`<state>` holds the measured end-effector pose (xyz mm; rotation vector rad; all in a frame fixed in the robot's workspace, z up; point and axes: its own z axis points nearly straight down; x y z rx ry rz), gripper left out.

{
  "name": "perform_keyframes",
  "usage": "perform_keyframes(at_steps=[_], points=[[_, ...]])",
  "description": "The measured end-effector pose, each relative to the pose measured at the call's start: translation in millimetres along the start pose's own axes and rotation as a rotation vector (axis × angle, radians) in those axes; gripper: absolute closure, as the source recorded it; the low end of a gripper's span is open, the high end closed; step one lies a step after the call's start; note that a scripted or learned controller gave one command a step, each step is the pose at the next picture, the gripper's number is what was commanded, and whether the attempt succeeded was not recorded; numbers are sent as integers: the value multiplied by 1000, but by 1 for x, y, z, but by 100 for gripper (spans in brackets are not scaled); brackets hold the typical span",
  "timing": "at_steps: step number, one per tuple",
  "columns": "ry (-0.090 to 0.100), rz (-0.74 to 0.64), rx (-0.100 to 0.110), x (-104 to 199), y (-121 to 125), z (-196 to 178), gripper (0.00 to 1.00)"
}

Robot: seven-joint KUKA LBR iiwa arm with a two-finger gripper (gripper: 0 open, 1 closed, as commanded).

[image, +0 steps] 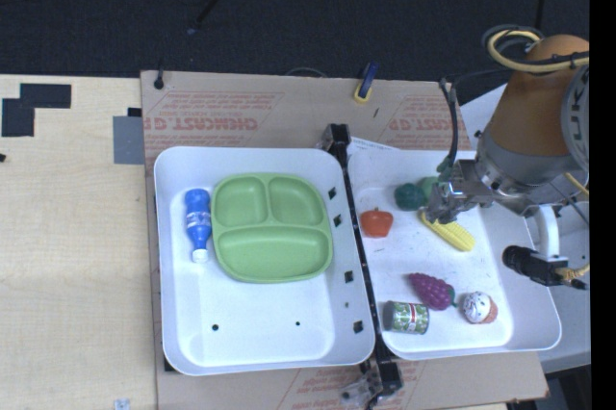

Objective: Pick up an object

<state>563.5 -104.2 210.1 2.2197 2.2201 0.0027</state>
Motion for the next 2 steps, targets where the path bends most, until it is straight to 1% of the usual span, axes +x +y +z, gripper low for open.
perform_keyframes(at_steps=[1, 2], points=[[1, 0, 3, -1, 0, -18, 100], [2, -5, 4, 51, 8, -28, 100]])
